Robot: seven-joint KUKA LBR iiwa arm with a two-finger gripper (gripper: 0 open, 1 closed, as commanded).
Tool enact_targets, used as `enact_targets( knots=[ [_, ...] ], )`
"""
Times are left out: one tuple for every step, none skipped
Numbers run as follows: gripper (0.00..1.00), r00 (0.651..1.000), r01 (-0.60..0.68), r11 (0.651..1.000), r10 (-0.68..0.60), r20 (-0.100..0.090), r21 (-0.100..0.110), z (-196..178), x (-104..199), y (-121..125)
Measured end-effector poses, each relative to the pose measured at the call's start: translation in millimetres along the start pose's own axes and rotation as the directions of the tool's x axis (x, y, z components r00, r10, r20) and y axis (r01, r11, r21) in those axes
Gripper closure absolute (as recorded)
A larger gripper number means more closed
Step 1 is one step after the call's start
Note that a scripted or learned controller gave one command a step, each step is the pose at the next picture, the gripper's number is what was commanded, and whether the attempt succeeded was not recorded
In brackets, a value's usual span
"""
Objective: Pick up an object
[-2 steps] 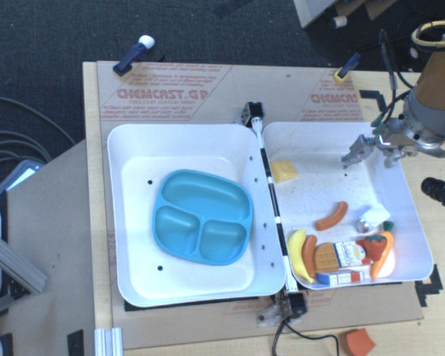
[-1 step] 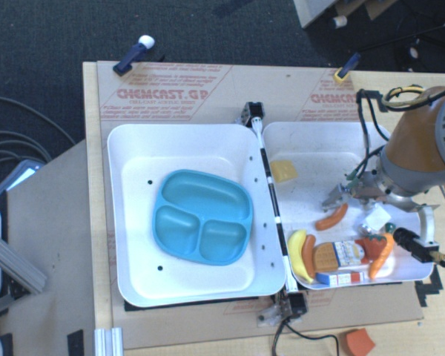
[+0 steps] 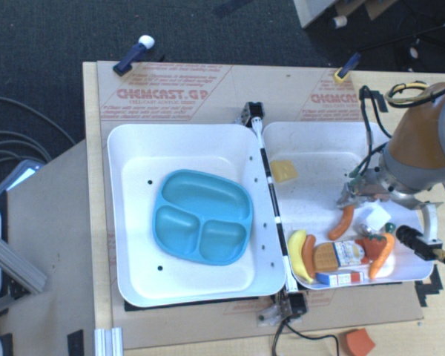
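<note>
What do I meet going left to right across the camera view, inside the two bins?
Blue divided plate → yellow cheese slice → banana → sausage → carrot

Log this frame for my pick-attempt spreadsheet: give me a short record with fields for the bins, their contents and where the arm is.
left bin: holds a blue divided plate, lying flat
right bin: toy food clustered at its near right corner
items: banana, sausage, carrot, small box, yellow slice apart near the divider
arm: reaching in over the right bin
tool: low, just above the sausage
grasp: cannot tell
</note>
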State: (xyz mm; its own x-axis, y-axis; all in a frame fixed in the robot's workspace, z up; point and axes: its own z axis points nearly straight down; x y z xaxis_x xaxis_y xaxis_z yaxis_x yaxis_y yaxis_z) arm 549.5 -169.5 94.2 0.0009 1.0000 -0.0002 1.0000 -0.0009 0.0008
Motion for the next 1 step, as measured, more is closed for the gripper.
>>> enact_targets(
  knots=[
    [1.0, 1.0, 0.002, 1.0, -0.002, -0.001, 0.001, -99.9, 76.9, -43.3]
  ],
)
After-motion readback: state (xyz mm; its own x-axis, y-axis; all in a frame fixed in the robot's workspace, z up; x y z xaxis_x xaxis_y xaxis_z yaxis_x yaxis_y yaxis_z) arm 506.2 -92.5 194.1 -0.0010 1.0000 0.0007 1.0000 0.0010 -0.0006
